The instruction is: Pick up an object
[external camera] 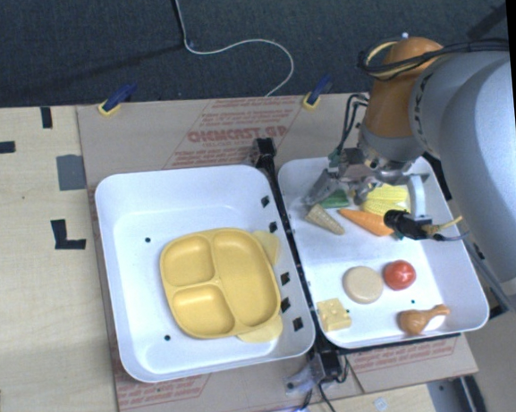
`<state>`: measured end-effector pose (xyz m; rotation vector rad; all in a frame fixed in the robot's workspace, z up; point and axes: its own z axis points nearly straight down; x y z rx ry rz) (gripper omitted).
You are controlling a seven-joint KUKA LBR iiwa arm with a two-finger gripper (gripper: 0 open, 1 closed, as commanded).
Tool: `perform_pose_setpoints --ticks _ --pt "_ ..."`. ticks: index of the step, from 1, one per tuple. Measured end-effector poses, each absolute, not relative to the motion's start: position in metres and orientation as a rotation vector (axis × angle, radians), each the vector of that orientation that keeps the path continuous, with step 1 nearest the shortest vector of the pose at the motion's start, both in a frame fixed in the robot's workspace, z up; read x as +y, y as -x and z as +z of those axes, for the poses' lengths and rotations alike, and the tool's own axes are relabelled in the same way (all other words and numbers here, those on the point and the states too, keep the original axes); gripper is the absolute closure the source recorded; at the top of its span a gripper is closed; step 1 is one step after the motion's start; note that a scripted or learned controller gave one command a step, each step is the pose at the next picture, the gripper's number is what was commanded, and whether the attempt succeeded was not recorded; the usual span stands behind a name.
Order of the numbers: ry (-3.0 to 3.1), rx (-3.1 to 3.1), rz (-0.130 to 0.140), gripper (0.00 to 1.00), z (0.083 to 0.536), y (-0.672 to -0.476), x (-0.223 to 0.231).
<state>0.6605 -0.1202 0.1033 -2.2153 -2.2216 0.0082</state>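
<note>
Grey arm's two-finger gripper (pixel 344 184) low at the right white bin's (pixel 461 268) far edge, fingers spread, nothing between them, one tip touching a tan ridged cone (pixel 325 221), orange plastic carrot (pixel 365 222) just beside, bin's middle open, yellow divided plate (pixel 220 280) filling the left white bin (pixel 128 257)

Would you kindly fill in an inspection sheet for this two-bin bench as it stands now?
Surface: cardboard sheet under two white bins, left bin and right bin.
Job's things: in right bin, carrot, corn, tomato, beige disc, cheese wedge, drumstick, bread piece.
Clutter: yellow divided tray in left bin.
Grippers: gripper low over the right bin's far end; finger state unclear.
Cables: white cable behind the bench.
Surroundings: dark floor.
</note>
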Motion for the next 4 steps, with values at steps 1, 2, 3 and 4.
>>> perform_pose_setpoints --ticks 1,2,3,4 --pt "2.217 -2.224 0.002 0.00 0.084 -0.661 -0.118" --pt "2.215 -2.226 0.004 1.00 0.095 -0.661 -0.118" --pt "2.222 -2.226 -0.005 1.00 0.159 -0.662 -0.117" --pt "2.221 -2.225 -0.004 1.00 0.207 -0.658 -0.109"
